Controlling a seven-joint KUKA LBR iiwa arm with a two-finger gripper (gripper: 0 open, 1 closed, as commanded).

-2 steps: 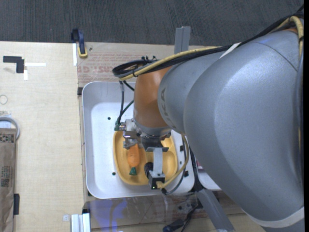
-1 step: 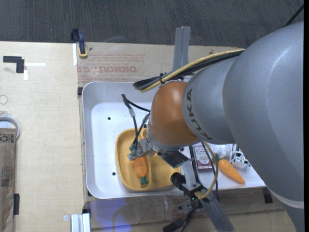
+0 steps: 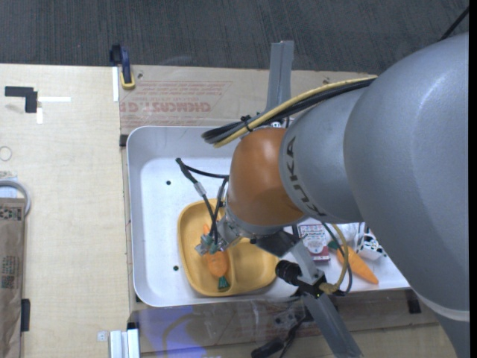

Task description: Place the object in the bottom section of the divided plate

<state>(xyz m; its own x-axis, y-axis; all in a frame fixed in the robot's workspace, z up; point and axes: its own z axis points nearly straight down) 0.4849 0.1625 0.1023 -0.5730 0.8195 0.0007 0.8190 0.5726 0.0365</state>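
A yellow divided plate (image 3: 195, 230) lies in the left white bin (image 3: 153, 200), toward its near side. A small orange toy carrot (image 3: 217, 264) with a green tip rests in the plate's near section. My gripper (image 3: 209, 244) hangs right above the carrot, its tip almost touching it; the orange wrist band (image 3: 261, 177) and grey arm cover the plate's right part. The carrot lies just below the fingertips, not clearly between them.
In the right bin, another orange carrot (image 3: 356, 265), a small black-and-white toy (image 3: 368, 245) and a red-and-white packet (image 3: 313, 239) peek out beside the arm. Black cables (image 3: 195, 181) trail over the left bin's floor. A brown bag (image 3: 11, 274) lies at far left.
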